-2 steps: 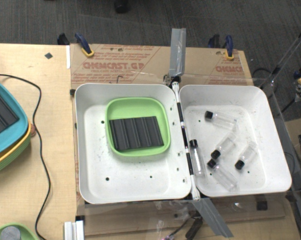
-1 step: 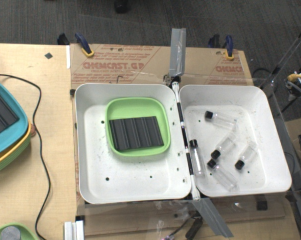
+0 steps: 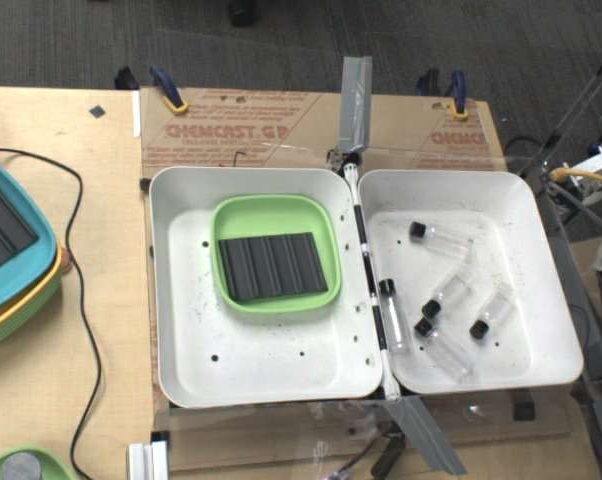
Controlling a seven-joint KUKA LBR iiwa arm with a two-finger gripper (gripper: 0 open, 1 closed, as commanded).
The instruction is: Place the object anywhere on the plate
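Observation:
A green square plate (image 3: 274,217) lies in the left white bin (image 3: 181,308), with a dark ribbed mat (image 3: 272,266) on it. In the right white bin (image 3: 541,348) lie several clear plastic tubes with black caps: one at the back (image 3: 439,236), one on the bin's left rim (image 3: 390,312), and others near the front (image 3: 443,299) (image 3: 489,317).
Brown cardboard (image 3: 281,123) with two blue-and-yellow clamps (image 3: 167,88) (image 3: 458,96) lies behind the bins. A stack of blue, yellow and green trays (image 3: 16,258) sits at the left edge, with a black cable (image 3: 81,298) running down the wooden bench.

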